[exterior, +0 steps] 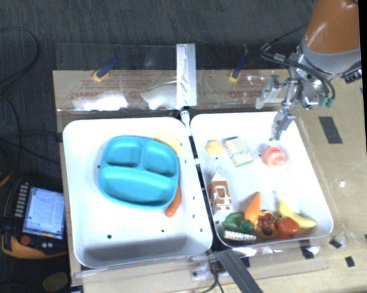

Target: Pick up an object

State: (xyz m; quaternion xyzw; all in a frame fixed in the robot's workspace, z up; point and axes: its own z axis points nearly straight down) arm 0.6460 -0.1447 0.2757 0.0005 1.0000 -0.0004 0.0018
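Note:
My gripper [280, 124] hangs over the far right part of the right bin [312, 172], just above and behind a pink round object [273, 156]. Nothing shows in its grasp. Near it lie a small patterned box [238, 150] and a pale yellow piece [214, 148]. A white and orange carton [220, 195] lies by the bin's left wall. At the near end a carrot [253, 206], a green pepper [234, 221], a banana [296, 216] and a red tomato [286, 227] are piled together.
The left bin [90, 241] holds a blue divided plate [138, 170], with a yellow item [167, 140] behind it and an orange piece [173, 205] at its near right edge. A handheld device [42, 213] lies off the bench at left.

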